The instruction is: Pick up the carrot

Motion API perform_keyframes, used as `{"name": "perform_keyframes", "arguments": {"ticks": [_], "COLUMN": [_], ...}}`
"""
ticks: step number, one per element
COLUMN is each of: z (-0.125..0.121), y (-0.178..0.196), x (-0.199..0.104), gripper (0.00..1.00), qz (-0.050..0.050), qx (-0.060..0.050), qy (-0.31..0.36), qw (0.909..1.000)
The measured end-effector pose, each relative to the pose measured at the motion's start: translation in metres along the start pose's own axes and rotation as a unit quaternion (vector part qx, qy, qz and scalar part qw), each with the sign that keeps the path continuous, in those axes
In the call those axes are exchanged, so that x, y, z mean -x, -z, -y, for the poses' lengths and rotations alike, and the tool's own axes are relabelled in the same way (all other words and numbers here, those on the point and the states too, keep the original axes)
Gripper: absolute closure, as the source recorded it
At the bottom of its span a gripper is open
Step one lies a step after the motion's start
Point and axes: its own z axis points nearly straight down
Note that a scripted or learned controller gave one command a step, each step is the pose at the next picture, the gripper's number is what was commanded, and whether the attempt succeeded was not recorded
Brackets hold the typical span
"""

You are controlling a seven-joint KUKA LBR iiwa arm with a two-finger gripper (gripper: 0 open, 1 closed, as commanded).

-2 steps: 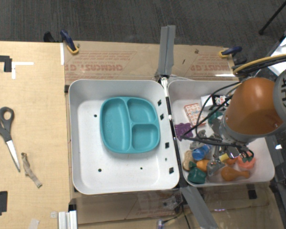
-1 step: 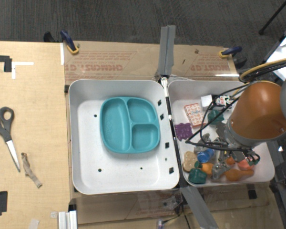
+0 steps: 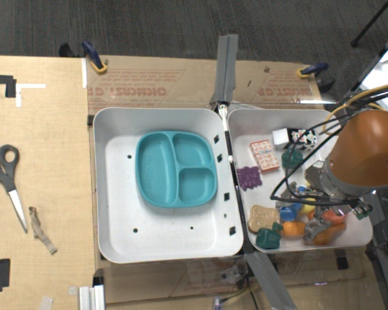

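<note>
Camera view: end effector (image 3: 320, 227) low in right bin (image 3: 258, 133), near-right corner, over carrot (image 3: 323, 235) among toys; finger state unclear. Teal plate (image 3: 177, 170) in left bin (image 3: 110, 192).

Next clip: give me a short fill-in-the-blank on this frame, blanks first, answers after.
1. The teal plate lies in the ____ bin.
2. That plate has ____ compartments.
3. The scissors lie on the bench, to the ____ of both bins.
4. The arm reaches over the ____ bin, where the purple toy lies.

Missing words: left; three; left; right
</note>
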Motion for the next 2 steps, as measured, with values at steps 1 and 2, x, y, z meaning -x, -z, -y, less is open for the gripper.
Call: {"name": "perform_keyframes", "arguments": {"ticks": [1,2], "z": [-0.036,0.066], "y": [-0.001,0.000], "x": [0.027,-0.032], "gripper": [0.00,0.00], "qz": [-0.001,0.000], "qx": [0.001,0.000], "qy": [0.011,0.014], "qw": [0.9999,0.9999]}}
